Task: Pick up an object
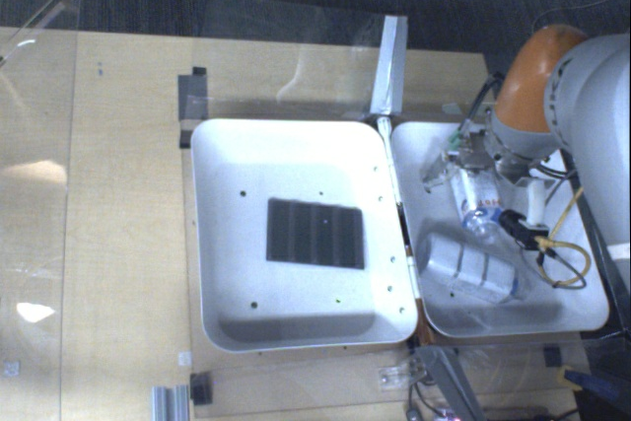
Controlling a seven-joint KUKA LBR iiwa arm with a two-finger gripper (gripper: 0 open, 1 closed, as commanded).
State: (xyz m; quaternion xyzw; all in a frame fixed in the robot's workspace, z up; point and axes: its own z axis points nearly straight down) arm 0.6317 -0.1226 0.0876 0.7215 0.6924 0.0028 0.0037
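Note:
My gripper [465, 156] hangs over the back of the right bin [582, 315], below the arm's orange band [532, 79]. A clear plastic bottle [477, 208] lies just in front of the gripper, pointing towards the bin's front. I cannot tell whether the gripper touches it. A grey-white cylindrical pack [469, 269] lies on its side in the front half of the same bin. A black ridged rectangular pad [315, 234] lies flat in the middle of the left bin [227, 163].
Black and yellow cables [542, 242] loop from the wrist over the right bin's right side. A metal post [388, 64] stands behind the joint between the bins. Clear panels lean at the bench's back and left.

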